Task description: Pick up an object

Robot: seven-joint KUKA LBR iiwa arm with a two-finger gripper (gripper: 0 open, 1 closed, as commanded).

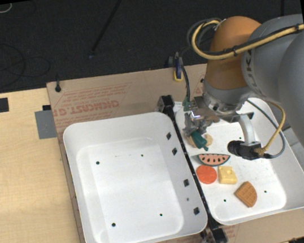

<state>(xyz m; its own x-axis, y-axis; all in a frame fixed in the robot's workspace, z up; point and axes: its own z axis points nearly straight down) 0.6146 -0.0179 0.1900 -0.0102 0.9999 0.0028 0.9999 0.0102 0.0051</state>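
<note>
Farthest left is bare wooden bench [19,185] with a few dark patches near its top edge. Next comes a brown cardboard sheet [108,96] with reversed red print, and on it sit the two white bins, touching along a black clip strip.

The left bin [83,157] shows a plain white floor with a few small dark dots.

The right bin [291,190] carries all the items, clustered in its left half. Nearest the dividing wall, toward the upper part, the gripper [198,133] hangs down, and a small green piece [200,139] sits right at its tip with a pale tan bit just beside it. From here I cannot tell whether the green piece is between the fingers or only lying under them, nor how far apart they stand.

Just below that lies a watermelon slice [214,158], red with a dark rind. Below it, near the divider, is a round orange-red disc [207,174], and just to its right a pale yellow chunk [227,176]. Lower right again lies a tan cracker-like piece [246,194], tilted on the floor.

Right of the slice, a black part on a cable [242,149] hangs over the bin. Above and farther right looms the arm [280,63], grey, with its orange band [230,40] and looping yellow cables.
</note>
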